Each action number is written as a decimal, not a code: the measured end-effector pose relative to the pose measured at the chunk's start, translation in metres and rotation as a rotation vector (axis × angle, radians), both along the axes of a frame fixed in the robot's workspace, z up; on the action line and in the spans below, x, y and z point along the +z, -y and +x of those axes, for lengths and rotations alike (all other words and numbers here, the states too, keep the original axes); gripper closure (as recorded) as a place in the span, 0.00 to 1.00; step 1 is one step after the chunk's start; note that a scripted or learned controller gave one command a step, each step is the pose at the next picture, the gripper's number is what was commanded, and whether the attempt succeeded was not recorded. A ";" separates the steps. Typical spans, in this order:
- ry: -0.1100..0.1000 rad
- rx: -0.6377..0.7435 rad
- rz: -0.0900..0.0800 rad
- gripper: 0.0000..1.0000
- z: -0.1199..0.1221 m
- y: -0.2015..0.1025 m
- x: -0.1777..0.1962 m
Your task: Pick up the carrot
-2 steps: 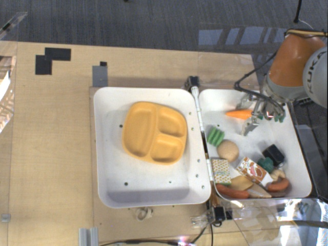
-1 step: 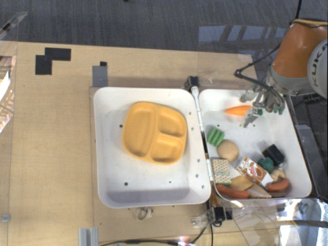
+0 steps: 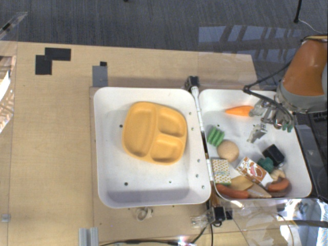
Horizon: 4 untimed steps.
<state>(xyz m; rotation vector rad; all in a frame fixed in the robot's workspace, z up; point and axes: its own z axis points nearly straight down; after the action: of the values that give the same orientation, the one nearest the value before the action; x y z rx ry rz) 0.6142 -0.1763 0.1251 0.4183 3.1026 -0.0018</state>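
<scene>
The orange carrot (image 3: 239,110) lies in the far part of the right bin (image 3: 302,158), its thick end pointing right. My gripper (image 3: 257,122) hangs just right of that thick end, reaching in from the right under the orange band. It is open, one fingertip close to the carrot's end and the other nearer the camera, with nothing between them.
The right bin's near half holds a green piece (image 3: 216,136), a beige ball (image 3: 228,150), a black block (image 3: 273,154), small cartons (image 3: 253,170) and sausages (image 3: 233,192). A yellow divided plate (image 3: 154,132) sits in the left bin (image 3: 110,183).
</scene>
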 end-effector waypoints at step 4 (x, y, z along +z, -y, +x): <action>0.025 -0.040 -0.006 0.00 -0.116 0.029 -0.032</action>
<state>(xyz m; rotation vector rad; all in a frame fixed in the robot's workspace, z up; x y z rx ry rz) 0.4984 -0.2056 0.0929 0.4763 3.0679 -0.0059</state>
